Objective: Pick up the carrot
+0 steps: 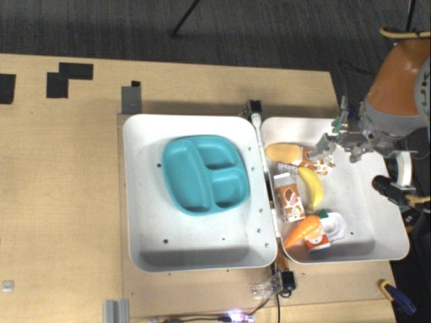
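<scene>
Camera view: we find two white bins side by side on the bench. The left bin (145, 247) holds a teal divided plate (204, 173). The right bin (377, 244) holds the loose items, gathered along its left half. The carrot (302, 230) lies near the front left corner of that bin, slanted, its tip toward the dividing wall. It touches a red and white item with a green cap (326, 231) on its right, and a small carton (289, 200) lies just behind it. A banana (310, 186) sits farther back, beside a yellow rounded item (283, 153).

The arm enters from the right, and the gripper (339, 140) hangs over the back of the right bin, near the banana's far end and well apart from the carrot. Nothing is seen between its fingers (324, 142). We cannot tell from this angle whether they are spread or closed.

We judge the task to be at the approach step, with no grasp yet made. The next move calls for travel toward the front left corner, then a descent aligned across the carrot's slant. Its crowding neighbours leave little room for the fingers.
</scene>
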Controlling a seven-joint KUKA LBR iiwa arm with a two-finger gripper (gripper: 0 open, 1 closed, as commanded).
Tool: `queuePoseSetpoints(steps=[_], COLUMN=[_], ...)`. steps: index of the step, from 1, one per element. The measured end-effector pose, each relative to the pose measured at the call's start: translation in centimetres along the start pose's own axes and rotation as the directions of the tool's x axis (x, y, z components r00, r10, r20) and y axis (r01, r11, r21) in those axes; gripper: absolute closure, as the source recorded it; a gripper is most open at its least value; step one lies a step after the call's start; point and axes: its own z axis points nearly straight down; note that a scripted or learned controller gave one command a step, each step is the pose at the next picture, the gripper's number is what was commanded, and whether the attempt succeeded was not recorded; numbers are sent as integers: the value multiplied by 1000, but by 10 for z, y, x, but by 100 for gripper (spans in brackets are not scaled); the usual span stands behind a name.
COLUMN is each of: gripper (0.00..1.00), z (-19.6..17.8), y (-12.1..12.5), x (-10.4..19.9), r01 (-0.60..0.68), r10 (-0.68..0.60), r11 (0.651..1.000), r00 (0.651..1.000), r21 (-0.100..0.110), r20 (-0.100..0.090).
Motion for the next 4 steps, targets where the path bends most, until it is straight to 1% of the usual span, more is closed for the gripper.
queuePoseSetpoints(steps=[1,2,3,4], gripper=[0,0,0,0], z=[-86,-28,7,6], y=[-59,-102,-103,-102], x=[60,112,88,89], r01=[7,389,621,621], r10=[-7,-389,-621,-621], r11=[1000,921,784,784], r00=[1000,921,784,784], r21=[-10,-1,0,-1], r20=[-1,-1,0,0])
